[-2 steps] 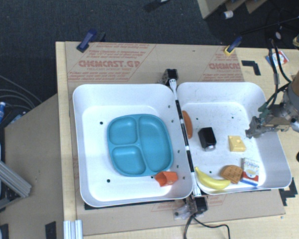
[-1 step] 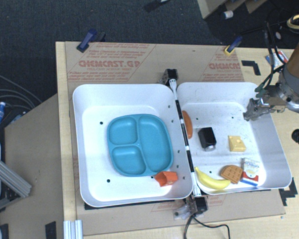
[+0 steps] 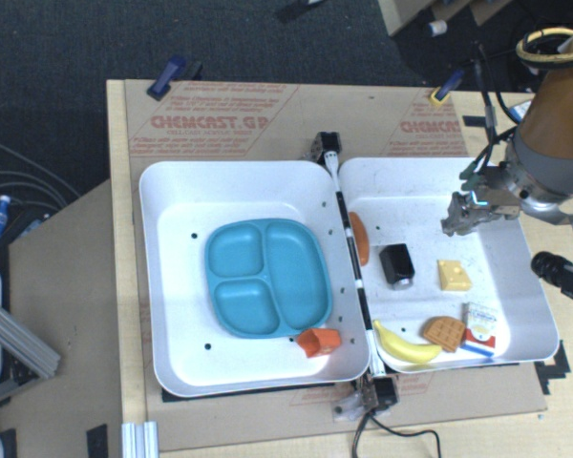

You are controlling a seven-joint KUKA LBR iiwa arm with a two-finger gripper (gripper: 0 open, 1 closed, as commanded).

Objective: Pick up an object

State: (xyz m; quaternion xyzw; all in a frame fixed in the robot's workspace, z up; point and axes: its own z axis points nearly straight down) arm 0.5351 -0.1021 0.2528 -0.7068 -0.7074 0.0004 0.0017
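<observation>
My gripper (image 3: 456, 221) hangs over the right bin (image 3: 516, 198), toward its back right, above bare floor. Below it lie a black block (image 3: 396, 263), a pale yellow cheese wedge (image 3: 453, 275), a brown waffle-like piece (image 3: 444, 332), a banana (image 3: 404, 347) at the front edge and a small white packet with red and blue (image 3: 480, 324). An orange sausage-shaped piece (image 3: 360, 239) lies along the bin's left wall. Nothing shows between the fingers.
The left bin (image 3: 172, 208) holds a blue divided plate (image 3: 265, 277) and an orange block (image 3: 318, 342) at its front right. A black clip (image 3: 328, 146) sits at the back where the bins meet. Cables run off the front edge.
</observation>
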